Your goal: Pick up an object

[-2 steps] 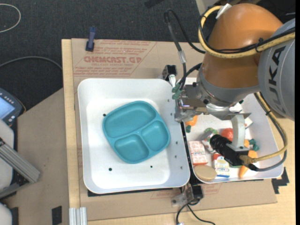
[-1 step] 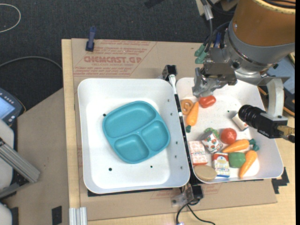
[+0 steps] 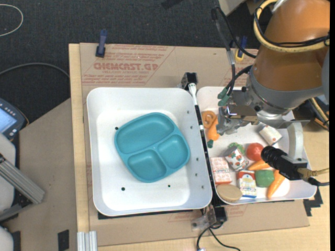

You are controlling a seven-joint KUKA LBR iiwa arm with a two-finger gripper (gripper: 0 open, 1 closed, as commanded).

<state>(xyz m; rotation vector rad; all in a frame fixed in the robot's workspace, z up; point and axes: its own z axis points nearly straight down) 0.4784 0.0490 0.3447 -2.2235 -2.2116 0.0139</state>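
Note:
My gripper hangs low over the back left part of the right bin, under the grey and orange wrist. Just to its left lies an orange toy piece, with a small carrot in front of it. Toy foods crowd the front of that bin: a red tomato, a red, white and green piece, a pink carton, a tan round cookie, a red and white carton, a green pepper and an orange carrot.
The left bin holds a teal divided plate. A white and red cylinder lies at the right bin's back right. Both bins stand on a cardboard sheet. The arm covers the right bin's far end.

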